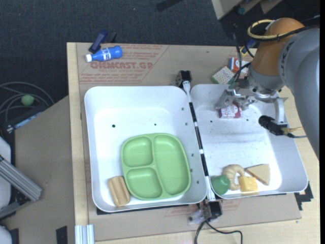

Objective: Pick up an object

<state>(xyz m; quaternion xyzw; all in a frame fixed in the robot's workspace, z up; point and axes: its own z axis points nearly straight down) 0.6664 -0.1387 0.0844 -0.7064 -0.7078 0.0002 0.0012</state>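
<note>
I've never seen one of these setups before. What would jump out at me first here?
Probably the green divided tray, lying in the left white bin with a tan block beside it. Next, the grey and orange robot arm reaching in from the right, its gripper low over a small red and white packet at the far end of the right bin. A cluster of toy food sits at that bin's near edge.

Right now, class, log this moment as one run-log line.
arm: over right bin | gripper: above red-white packet | grasp: unconfirmed | left bin: green tray
</note>
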